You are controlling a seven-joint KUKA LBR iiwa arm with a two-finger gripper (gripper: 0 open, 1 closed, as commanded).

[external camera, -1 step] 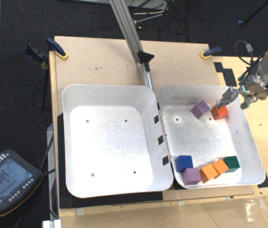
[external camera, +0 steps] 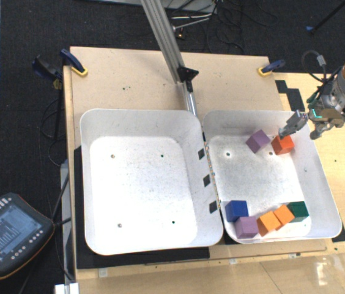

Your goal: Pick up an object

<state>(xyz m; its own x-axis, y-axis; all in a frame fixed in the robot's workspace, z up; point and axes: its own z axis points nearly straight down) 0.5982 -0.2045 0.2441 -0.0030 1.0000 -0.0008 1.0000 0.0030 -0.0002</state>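
My gripper (external camera: 304,128) hangs over the far right corner of the right bin (external camera: 319,170), open, with its two fingers spread apart and nothing between them. A red-orange block (external camera: 283,144) lies on the bin floor just below and left of the left finger (external camera: 292,125). A purple block (external camera: 258,141) sits beside it to the left. Along the bin's near edge lie a blue block (external camera: 236,210), a second purple block (external camera: 246,226), two orange blocks (external camera: 270,221) and a green block (external camera: 297,211).
The left bin (external camera: 93,164) stands beside the right one. A slanted metal pole (external camera: 163,32) reaches down to the bins' shared far edge. A teach pendant (external camera: 7,231) lies at the lower left, off the bench.
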